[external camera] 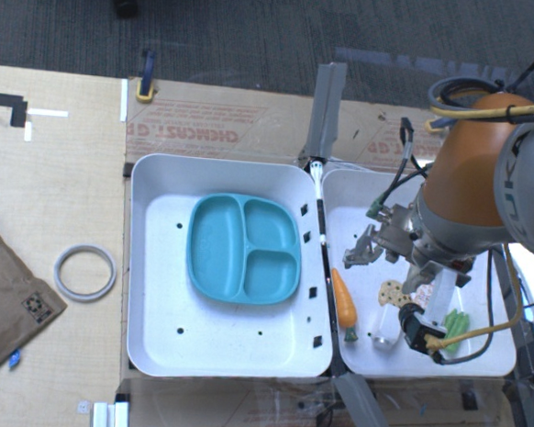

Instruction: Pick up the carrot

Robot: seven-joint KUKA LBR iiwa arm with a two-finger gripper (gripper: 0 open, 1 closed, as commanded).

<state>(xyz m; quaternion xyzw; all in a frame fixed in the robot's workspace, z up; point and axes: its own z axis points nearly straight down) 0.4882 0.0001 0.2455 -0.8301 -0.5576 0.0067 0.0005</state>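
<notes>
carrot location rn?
The carrot lies in the right bin, against its left wall beside the divider, just left of the pincer.

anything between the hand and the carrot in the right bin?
Nothing visible. The carrot lies against the right bin's left wall, bare white floor on its right. The hand hangs just above and right of it. The cluttered items sit further right, under the arm.
</notes>
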